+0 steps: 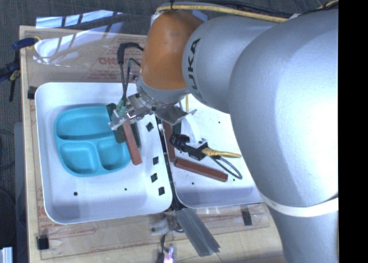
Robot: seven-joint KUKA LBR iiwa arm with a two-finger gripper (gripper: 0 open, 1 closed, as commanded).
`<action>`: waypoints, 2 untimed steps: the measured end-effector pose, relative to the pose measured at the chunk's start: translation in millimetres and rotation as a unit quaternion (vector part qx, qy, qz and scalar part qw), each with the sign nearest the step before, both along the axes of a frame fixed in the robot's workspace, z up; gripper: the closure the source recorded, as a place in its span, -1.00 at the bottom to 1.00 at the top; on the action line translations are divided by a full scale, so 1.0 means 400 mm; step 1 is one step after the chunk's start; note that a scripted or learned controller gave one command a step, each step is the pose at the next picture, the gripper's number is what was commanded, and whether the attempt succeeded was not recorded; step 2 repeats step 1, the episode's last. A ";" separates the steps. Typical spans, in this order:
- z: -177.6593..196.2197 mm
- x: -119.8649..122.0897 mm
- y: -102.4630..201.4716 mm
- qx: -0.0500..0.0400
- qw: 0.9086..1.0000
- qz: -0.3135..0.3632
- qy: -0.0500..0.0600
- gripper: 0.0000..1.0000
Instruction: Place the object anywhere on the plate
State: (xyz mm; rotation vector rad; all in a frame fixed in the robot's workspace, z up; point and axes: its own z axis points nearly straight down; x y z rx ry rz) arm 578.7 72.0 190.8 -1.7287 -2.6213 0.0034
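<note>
Gripper [127,126] sits over the left bin [86,198], at the right edge of the blue plate [80,141]. Fingers are closed on the top end of a brown bar [134,148]. It hangs tilted, lower end over the plate's right rim. A second bar [201,170] lies in the right bin [207,195].

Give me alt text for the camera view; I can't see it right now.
The arm's hand hangs at the right edge of the blue sectioned plate in the left bin, a brown block slanting just below it; whether the block is gripped is unclear. A second brown block lies in the right bin.
</note>
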 end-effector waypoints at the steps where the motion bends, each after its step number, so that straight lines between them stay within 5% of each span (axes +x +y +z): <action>1: 0.001 0.001 -0.001 0.000 1.000 0.000 -0.001 -1.00; 2: 0.001 0.001 -0.001 0.000 1.000 0.000 -0.001 -1.00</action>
